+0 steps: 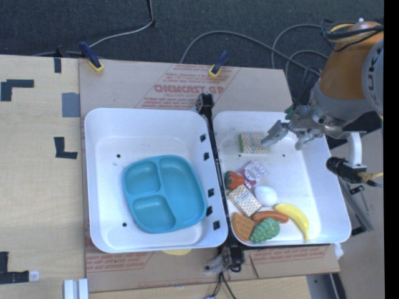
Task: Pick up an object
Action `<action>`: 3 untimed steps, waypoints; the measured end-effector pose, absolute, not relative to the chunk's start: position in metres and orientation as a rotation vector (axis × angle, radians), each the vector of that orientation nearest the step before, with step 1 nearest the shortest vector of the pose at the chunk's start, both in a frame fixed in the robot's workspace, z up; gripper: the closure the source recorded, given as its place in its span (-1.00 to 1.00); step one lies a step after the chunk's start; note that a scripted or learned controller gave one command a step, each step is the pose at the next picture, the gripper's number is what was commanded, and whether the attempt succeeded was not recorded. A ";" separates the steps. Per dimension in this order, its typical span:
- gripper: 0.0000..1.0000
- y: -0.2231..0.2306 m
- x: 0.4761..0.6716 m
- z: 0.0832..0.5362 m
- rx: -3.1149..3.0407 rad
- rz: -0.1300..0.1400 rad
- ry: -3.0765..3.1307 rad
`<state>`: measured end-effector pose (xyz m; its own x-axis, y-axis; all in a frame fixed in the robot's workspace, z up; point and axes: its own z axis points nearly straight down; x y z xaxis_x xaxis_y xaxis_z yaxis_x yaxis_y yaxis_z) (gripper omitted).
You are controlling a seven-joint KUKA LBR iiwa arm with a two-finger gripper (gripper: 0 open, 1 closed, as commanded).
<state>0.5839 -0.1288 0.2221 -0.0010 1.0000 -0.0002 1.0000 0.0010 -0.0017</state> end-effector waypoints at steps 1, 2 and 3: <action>-1.00 -0.109 0.630 0.147 -2.219 0.003 -2.222; -1.00 -0.114 0.659 0.091 -2.226 -0.003 -2.229; 1.00 -0.114 0.661 0.102 -2.229 -0.009 -2.235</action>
<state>0.6610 -0.1137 0.1023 -0.0030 1.0000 -0.0067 0.9999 0.0031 0.0144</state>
